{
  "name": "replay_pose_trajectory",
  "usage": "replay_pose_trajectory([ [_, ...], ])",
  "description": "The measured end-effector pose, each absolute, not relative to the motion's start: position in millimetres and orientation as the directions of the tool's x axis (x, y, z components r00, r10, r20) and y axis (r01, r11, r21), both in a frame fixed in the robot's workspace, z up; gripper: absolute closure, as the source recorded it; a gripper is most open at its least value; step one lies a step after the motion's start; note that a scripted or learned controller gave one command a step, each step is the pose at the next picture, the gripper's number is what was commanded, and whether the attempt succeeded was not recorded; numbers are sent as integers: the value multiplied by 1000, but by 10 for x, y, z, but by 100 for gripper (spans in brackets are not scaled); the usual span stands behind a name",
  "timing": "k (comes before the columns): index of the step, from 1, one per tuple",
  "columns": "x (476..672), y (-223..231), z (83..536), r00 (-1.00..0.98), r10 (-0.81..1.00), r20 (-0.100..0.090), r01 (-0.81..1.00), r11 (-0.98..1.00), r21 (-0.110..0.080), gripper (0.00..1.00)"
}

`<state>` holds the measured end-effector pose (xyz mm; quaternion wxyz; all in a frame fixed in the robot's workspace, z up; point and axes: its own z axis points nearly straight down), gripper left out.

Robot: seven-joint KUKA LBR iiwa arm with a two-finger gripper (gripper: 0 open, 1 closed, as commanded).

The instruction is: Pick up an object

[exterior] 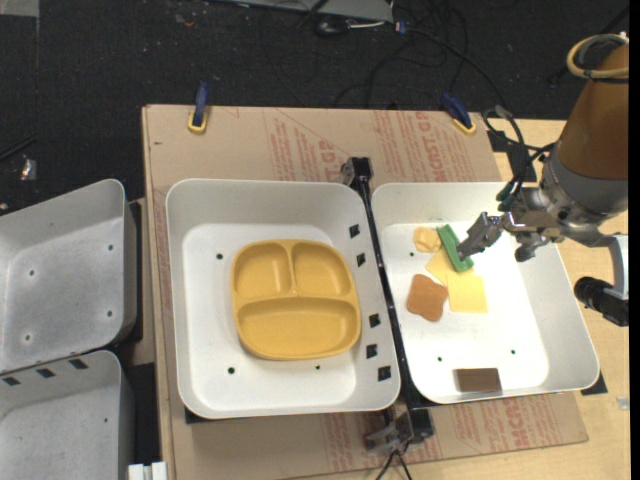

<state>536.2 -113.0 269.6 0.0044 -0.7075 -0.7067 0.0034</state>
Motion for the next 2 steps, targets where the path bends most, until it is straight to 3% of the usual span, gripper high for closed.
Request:
replay_pose_trajectory([
  [1,5381,-1128,2749,-1,1000,0,1000,1,-1,0],
  [2,5459,-1137,2283,1,1000,0,1000,-1,-3,0],
])
